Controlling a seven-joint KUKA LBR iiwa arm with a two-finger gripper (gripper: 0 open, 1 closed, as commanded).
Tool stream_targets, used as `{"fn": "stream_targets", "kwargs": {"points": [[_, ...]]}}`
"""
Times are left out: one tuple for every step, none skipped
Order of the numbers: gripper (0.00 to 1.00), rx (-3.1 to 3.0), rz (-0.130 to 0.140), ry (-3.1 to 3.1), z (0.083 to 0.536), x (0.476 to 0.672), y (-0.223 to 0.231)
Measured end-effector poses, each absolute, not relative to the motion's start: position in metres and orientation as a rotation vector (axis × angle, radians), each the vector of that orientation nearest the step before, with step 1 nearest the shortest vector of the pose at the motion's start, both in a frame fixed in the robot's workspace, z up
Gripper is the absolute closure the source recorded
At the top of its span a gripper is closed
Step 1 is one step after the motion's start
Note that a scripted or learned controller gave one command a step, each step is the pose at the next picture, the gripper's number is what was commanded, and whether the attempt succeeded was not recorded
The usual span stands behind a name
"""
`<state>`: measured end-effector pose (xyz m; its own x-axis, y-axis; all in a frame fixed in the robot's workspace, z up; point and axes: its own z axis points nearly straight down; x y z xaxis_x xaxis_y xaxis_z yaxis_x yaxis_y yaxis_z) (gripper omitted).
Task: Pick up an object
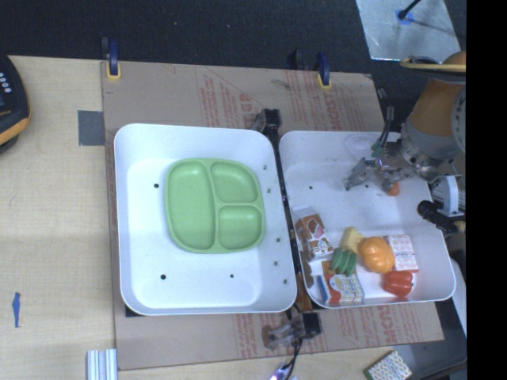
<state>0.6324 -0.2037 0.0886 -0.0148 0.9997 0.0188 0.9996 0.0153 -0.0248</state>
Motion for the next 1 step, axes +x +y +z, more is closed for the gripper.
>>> {"fn": "stream_targets", "kwargs": {"points": [[0.00,-2.225,-0.004,-2.227,0.2222,0.6024,-0.2133]]}}
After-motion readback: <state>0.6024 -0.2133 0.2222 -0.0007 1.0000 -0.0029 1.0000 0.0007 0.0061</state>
